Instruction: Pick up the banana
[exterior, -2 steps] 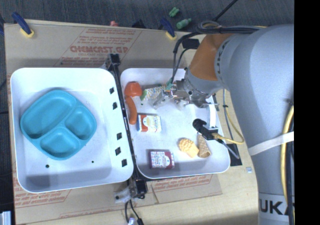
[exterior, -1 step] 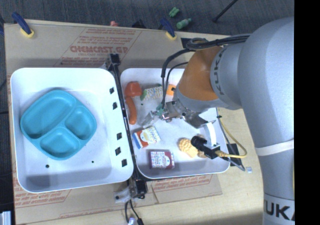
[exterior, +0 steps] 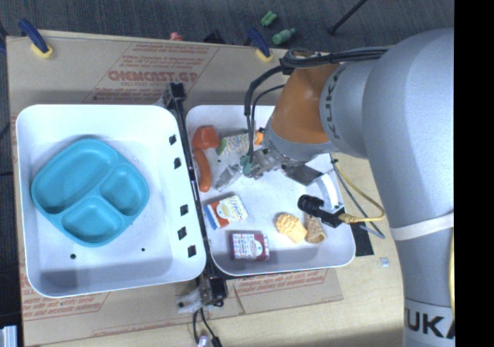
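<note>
Camera view looks down on two white bins side by side. The left bin (exterior: 46, 261) holds a blue divided plate (exterior: 89, 190). In the right bin (exterior: 340, 249), at centre frame, the grey arm (exterior: 401, 122) with its orange band (exterior: 301, 110) reaches in from the right, and its gripper (exterior: 248, 166) sits low over the upper middle of the bin; whether the claw is spread or pressed together cannot be told. No banana can be made out with certainty. A yellow bumpy piece (exterior: 289, 225) lies at the lower right, an orange-red item (exterior: 204, 154) along the left wall, a small packet (exterior: 227, 210) and a dark red box (exterior: 248, 245) below.
</note>
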Controlling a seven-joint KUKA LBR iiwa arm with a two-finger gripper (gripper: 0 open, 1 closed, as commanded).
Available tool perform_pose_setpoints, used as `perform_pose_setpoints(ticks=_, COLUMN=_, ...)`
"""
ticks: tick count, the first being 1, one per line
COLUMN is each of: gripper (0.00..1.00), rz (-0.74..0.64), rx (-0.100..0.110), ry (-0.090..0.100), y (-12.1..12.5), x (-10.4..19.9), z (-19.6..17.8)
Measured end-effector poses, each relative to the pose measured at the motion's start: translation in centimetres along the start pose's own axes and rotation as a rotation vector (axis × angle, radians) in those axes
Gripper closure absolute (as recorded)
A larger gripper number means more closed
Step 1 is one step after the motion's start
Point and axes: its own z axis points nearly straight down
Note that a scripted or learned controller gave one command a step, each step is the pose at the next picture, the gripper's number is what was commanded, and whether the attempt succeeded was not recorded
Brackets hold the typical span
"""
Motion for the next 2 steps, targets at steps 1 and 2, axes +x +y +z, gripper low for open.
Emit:
perform_pose_setpoints(ticks=1, gripper=0.00, rz=0.114, rx=0.000, ry=-0.002, y=-1.3, x=-10.5, z=-6.2)
perform_pose_setpoints(ticks=2, gripper=0.00, rz=0.142, rx=0.007, ry=0.005, y=4.2, x=-6.4, z=0.2)
